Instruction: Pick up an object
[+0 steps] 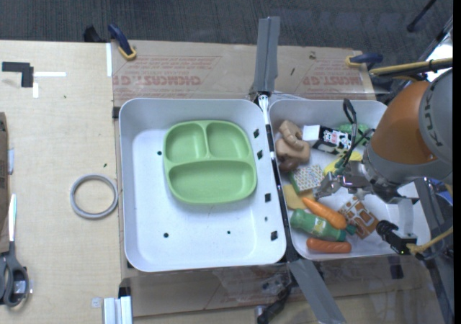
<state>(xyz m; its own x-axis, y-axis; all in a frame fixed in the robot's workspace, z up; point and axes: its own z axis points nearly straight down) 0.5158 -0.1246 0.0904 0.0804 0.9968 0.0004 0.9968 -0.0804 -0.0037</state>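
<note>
The right bin (325, 105) holds a heap of toy items: a tan figure (291, 144), a carrot (324, 209), a green bottle (314, 223), a red-orange sausage (328, 245), a patterned pad (308, 177) and a waffle-like piece (358, 216). My gripper (333, 184) reaches down into this bin from the right, just above the carrot and beside the patterned pad. Its metal fingers (325, 187) sit low among the items. The arm's orange band and wrist hide the bin's right part.
The left bin (137, 193) contains a green divided plate (209, 160). On the bench at left lie a roll of tape (94, 195) and scissors (13, 272). A grey metal post (266, 56) stands between the bins at the back. Cardboard lies behind.
</note>
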